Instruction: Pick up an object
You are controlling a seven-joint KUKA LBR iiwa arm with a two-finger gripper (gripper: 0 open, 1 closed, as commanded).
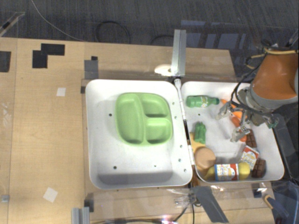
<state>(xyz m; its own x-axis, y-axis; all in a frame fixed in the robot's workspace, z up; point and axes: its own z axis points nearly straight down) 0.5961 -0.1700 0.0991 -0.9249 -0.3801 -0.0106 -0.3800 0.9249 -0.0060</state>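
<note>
gripper (236, 122) hung low over the right bin (279, 158), fingers spread with nothing between them, seemingly lined up for the orange item (237, 116) beneath.

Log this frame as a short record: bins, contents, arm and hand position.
left bin: holds a green divided tray
right bin: green bottle at top, green block, tan round item, yellow-capped bottle along the near wall, brown items at right
arm: over the right bin's right side
hand: low among the items there
grasp: not visible
</note>
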